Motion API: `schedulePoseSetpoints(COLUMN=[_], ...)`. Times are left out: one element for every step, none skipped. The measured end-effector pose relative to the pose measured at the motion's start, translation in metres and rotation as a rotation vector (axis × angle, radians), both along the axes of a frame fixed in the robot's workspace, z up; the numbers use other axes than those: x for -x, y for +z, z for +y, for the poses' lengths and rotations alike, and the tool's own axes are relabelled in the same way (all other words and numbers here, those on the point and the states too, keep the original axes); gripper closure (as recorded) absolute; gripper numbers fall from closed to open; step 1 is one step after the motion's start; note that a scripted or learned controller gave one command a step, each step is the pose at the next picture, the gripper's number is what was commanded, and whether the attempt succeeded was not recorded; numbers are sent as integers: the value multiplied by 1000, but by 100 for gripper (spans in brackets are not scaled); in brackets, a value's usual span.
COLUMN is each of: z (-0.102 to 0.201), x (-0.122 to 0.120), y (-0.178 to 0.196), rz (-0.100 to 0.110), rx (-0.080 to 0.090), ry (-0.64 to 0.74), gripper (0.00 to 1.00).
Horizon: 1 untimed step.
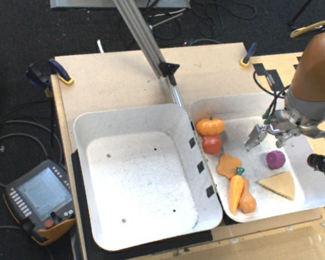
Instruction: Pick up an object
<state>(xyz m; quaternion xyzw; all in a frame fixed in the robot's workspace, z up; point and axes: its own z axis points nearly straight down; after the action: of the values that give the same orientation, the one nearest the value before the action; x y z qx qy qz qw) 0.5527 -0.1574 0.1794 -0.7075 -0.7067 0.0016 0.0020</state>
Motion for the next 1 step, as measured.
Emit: schedulePoseSetpoints(z=[1], x=[6], y=[-63], rz=[1], rx=[-1], ry=[0], gripper=[0])
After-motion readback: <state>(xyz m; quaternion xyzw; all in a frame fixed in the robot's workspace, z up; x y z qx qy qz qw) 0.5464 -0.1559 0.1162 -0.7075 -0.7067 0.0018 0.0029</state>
